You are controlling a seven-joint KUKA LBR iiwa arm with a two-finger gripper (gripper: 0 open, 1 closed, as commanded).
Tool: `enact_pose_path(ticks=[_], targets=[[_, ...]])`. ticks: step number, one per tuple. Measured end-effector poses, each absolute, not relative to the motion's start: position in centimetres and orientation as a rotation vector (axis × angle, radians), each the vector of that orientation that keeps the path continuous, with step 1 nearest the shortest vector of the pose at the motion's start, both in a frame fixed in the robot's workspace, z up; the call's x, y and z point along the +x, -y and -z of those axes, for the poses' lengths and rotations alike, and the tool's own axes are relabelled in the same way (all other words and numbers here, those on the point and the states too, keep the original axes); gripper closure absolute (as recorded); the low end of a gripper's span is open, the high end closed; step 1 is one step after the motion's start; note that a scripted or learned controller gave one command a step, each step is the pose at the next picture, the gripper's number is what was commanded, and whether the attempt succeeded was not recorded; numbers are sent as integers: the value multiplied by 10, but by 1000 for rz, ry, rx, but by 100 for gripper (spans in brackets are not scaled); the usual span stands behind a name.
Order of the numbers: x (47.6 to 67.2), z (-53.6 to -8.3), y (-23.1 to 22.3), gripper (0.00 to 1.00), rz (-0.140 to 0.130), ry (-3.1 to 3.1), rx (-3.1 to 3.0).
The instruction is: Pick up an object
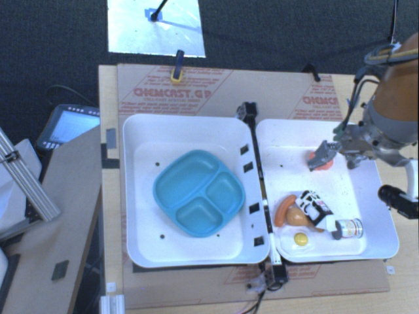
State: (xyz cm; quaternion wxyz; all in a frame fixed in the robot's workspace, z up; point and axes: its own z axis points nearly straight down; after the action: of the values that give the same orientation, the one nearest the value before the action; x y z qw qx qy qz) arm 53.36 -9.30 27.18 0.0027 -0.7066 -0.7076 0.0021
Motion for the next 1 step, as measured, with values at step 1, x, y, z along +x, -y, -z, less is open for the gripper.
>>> enact_pose_path(ticks=[1], targets=[[535, -276, 93, 0, 2, 2226, -2219]])
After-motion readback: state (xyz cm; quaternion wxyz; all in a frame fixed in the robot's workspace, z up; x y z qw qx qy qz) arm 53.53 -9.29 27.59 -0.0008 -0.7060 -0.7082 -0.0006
